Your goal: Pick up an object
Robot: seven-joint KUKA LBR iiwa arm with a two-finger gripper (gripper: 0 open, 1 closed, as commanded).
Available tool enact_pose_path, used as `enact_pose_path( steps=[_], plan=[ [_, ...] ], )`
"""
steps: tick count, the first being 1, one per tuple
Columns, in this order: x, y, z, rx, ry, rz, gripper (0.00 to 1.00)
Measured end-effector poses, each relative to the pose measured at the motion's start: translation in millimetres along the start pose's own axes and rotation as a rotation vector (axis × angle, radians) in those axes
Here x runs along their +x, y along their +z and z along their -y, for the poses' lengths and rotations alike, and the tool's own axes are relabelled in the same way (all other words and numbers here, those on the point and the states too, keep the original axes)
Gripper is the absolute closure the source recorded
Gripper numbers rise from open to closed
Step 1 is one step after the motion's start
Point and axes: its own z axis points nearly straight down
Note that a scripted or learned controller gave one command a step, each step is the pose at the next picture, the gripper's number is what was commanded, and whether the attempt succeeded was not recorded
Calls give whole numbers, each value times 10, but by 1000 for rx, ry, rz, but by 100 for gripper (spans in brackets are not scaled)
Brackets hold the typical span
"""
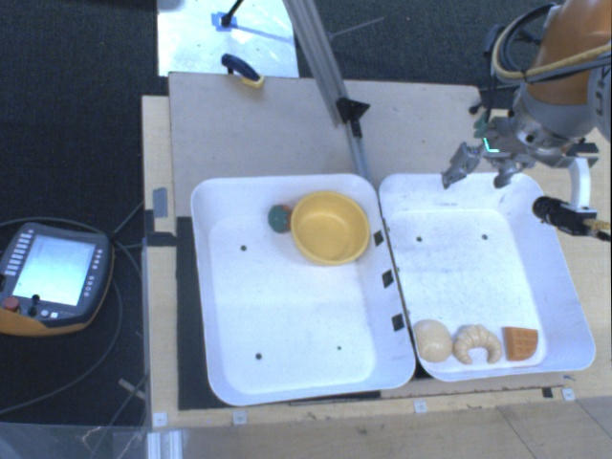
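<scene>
Far left of the tool [478, 172]: yellow plastic bowl [330, 227] touching small green ball [278, 218]; well below it: pale round bun [432, 339], beige croissant [477, 343], orange wedge [520, 342], crowded, likely to slip or nudge neighbours; tool spread open, empty, tilted over the right bin's far edge.

A bowl [330, 227] and ball [278, 218] lie in the left bin [287, 352]; three food items [474, 342] line the right bin's [555, 275] near edge.
</scene>
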Motion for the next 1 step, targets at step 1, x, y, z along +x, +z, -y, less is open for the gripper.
enact_pose_path(
  steps=[1],
  plan=[
    [0, 0, 0, 0, 0, 0, 0]
  ],
)
